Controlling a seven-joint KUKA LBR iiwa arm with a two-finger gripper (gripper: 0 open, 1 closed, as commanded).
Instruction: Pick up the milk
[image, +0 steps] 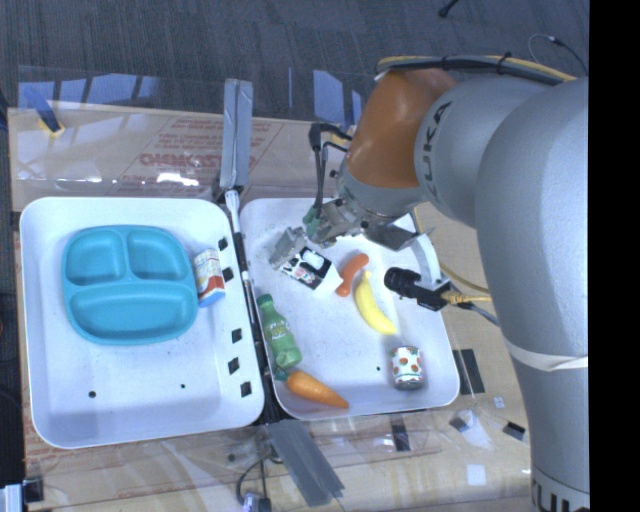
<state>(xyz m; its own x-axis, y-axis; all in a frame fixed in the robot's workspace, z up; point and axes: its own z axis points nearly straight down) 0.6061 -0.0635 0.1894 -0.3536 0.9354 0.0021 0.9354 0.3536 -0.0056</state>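
The milk (207, 275) is a small carton with blue and orange print. It stands in the left bin (60, 400), against that bin's right wall and beside the blue divided plate (128, 283). My gripper (298, 256) is low over the upper left part of the right bin (440, 385), about a hand's width to the right of the milk and across the divider between the bins. Nothing shows in the gripper. The arm's orange band and grey body cover the bin's far right corner.
In the right bin lie a green bottle (281, 336), a carrot (316, 390), a banana (374, 306), a short orange piece (351, 274) and a small spotted can (405, 367). A grey bar (236, 140) runs back from between the bins.
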